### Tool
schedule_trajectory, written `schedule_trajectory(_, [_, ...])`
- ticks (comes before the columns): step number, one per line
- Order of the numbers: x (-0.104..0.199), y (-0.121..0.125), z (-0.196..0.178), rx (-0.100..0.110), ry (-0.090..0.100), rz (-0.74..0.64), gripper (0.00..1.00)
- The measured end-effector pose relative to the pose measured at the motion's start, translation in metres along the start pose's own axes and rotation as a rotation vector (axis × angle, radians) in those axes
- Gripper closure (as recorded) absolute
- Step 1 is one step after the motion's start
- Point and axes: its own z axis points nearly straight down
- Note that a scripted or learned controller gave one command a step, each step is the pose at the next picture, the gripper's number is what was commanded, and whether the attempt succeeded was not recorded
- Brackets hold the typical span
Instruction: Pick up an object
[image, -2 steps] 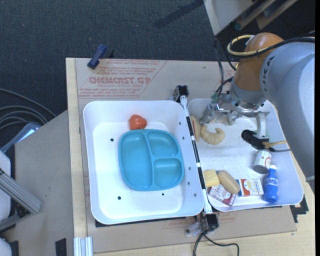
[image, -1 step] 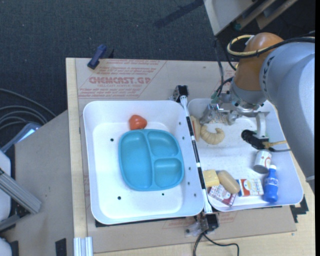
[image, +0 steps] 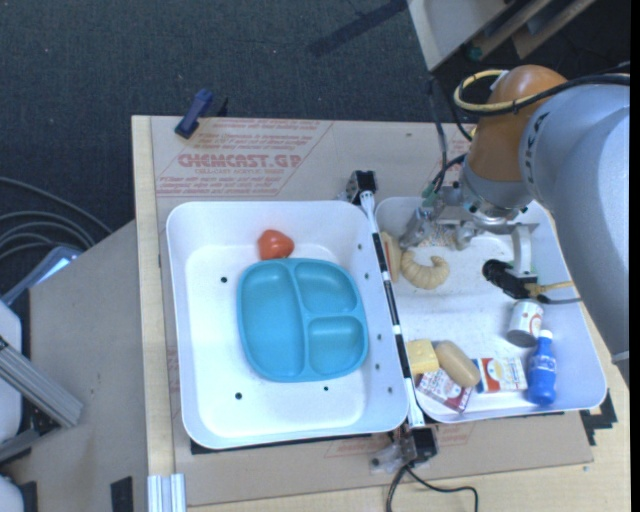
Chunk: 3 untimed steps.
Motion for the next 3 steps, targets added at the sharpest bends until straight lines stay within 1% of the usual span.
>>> schedule_trajectory(2, [-0.0010,0.0000,0.0002,0.000,0.003,-0.001,0.00])
schedule_trajectory(3, [-0.0003,0.0000,0.0001,0.000,0.001,0.000,0.00])
